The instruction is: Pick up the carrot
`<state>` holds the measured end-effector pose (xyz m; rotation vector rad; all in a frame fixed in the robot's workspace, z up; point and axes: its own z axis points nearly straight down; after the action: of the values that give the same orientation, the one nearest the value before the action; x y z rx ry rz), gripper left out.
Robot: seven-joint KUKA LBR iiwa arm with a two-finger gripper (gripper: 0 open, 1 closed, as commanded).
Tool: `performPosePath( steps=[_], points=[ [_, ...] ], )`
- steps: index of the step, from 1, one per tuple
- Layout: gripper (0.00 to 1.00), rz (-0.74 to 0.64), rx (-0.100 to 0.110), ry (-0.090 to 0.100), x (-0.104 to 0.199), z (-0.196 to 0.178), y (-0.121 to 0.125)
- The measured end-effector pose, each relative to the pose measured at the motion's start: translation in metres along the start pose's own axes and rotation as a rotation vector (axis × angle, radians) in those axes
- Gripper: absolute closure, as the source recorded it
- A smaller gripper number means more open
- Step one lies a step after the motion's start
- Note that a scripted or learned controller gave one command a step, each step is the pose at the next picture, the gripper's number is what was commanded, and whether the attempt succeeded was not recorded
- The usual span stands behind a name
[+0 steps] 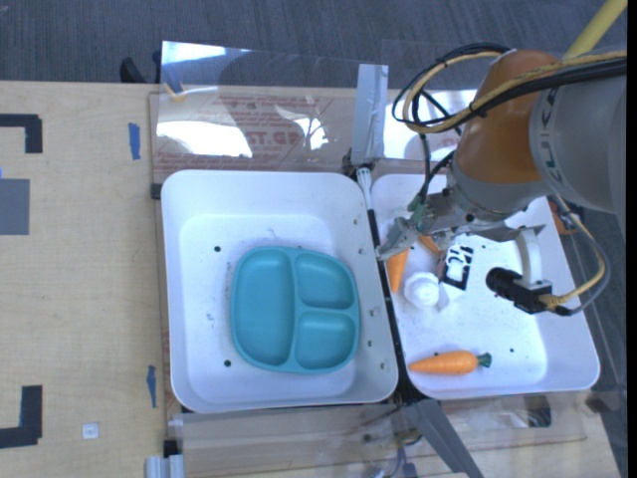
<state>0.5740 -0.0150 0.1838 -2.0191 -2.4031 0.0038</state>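
Observation:
The carrot (446,363), orange with a small green top at its right end, lies flat near the front edge of the right bin (567,366). My gripper (408,232) is low over the bin's far left part, well behind the carrot and apart from it. An orange tapered piece (396,270) sits right under the gripper, against the bin's left wall. Whether the gripper touches that piece is hidden by the wrist.
A white rounded object (423,290) and a black-and-white item (456,265) lie mid-bin, between the gripper and the carrot. The left bin (189,207) holds a teal divided plate (295,309). A clear plastic sheet (249,127) stands behind the bins.

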Motion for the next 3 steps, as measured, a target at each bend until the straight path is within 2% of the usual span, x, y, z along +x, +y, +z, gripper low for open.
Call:
performPosePath(
  steps=[1,2,3],
  points=[
    [0.00,-0.070,-0.001,0.000,-0.012,-0.001,-0.006],
    [0.00,-0.175,-0.007,-0.004,-0.021,-0.001,0.034],
    [1.00,-0.176,-0.014,-0.007,-0.021,-0.013,0.036]
  ],
)
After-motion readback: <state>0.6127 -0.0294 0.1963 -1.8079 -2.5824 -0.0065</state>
